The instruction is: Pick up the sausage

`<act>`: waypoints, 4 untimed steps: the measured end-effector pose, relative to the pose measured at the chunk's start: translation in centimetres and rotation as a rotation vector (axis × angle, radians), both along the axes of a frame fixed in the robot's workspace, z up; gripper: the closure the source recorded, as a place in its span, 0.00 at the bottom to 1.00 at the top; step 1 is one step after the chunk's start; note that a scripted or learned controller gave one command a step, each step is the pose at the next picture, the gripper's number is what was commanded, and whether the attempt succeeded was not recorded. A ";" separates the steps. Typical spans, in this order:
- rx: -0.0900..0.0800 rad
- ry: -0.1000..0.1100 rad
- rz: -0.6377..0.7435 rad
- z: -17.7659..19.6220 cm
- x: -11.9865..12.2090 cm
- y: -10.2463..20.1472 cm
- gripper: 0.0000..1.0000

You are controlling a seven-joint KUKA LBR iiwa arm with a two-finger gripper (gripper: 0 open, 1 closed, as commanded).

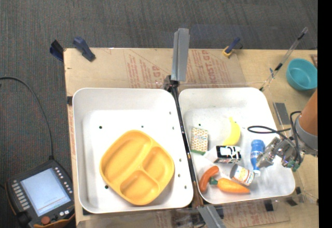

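Observation:
The sausage [208, 177], a short reddish-brown curved piece, lies at the front left of the right bin [259, 98], close to the divider. An orange carrot [232, 186] lies just to its right, nearly touching it. My gripper [274, 156] hangs over the right edge of the same bin, beside a blue bottle [257, 150] and well to the right of the sausage. Nothing shows in its grasp.
The right bin also holds a cracker box [199, 139], a yellow banana [233, 131], a small black-and-white item [228, 153] and a small can [244, 174]. A yellow divided plate [137, 166] lies in the left bin [88, 112]. A teal bowl [302, 74] stands outside at the right.

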State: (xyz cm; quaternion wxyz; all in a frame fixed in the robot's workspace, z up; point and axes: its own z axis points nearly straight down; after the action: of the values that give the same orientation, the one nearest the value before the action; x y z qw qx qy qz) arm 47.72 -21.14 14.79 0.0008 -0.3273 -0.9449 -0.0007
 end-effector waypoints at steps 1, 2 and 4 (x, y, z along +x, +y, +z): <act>0.000 -0.001 0.034 0.7 -0.1 0.9 1.00; 0.000 0.001 0.076 0.4 -0.1 1.4 1.00; 0.003 0.000 0.187 0.5 0.1 2.1 1.00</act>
State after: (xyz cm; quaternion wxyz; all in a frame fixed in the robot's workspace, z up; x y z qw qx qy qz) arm 47.79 -18.99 15.30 0.0015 -0.2375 -0.9714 -0.0021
